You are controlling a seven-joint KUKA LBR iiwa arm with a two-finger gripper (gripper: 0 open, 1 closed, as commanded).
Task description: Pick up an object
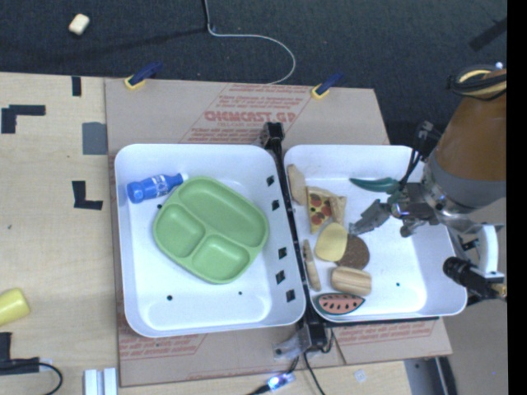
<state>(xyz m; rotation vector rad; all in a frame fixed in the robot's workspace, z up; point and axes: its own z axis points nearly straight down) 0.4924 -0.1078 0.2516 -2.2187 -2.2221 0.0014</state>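
Hand [368,215] hangs low over the right bin [412,290], with its fingers spread open and nothing between them. It stands just to the right of the food pile, and its tips point at the yellow piece [331,242].

I judge the step is the approach for a grasp. To do it well, I would bring the hand a little more to the left, until the open fingers stand on both sides of one single piece, and only then go down and close. The pieces lie very tight together, so a careless descent can push two of them at once or catch only an edge.

From largest to smallest, the pile has: the pizza slice [323,206], the yellow piece, rounded and smooth, the melon slice [340,304] near the front wall, the tan roll [352,281], and the brown disc [357,253], partly under the yellow piece. A green leaf [375,183] lies apart, near the back.
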